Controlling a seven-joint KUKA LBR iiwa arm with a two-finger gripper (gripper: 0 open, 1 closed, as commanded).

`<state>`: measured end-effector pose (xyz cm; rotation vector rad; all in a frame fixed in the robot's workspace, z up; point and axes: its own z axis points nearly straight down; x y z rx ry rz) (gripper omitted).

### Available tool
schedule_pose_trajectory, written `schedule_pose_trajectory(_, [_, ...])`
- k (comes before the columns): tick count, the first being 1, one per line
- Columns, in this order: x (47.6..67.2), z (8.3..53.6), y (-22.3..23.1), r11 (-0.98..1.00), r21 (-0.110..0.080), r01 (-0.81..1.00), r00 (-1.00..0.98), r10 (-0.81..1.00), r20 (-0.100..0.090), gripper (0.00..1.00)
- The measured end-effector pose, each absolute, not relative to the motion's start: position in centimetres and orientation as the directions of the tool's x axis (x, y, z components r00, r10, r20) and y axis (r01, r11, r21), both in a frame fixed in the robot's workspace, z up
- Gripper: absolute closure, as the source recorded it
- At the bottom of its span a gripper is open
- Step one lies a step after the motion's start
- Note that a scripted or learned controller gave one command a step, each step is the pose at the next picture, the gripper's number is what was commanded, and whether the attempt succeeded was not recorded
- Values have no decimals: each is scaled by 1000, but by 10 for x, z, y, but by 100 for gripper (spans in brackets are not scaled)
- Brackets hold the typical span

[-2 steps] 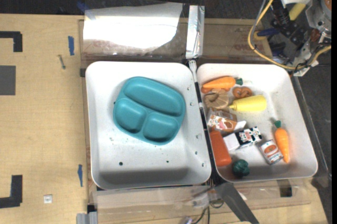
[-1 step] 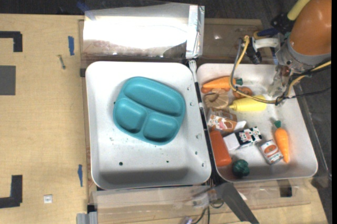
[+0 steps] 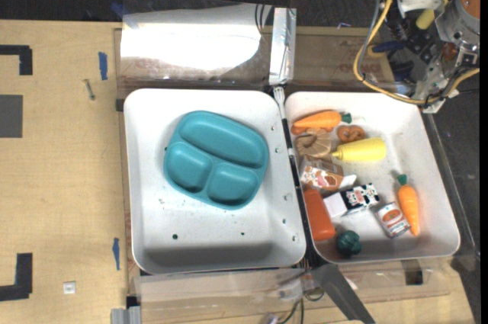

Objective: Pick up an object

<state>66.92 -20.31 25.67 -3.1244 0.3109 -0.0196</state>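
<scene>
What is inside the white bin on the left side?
The left bin holds one teal divided tray, lying upside-down or flat near its middle. Around it the bin floor shows a few small dark specks. Whatever lies under the tray is covered and cannot be seen.

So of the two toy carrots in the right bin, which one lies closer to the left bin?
The carrot at the bin's far edge, lying crosswise above the yellow bottle. The other carrot lies lengthwise near the right wall, beside a small can.
</scene>
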Motion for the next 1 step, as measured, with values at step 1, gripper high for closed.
schedule_pose_trajectory(1, [658, 87, -223, -980, -3, -201, 980, -201, 2, 100])
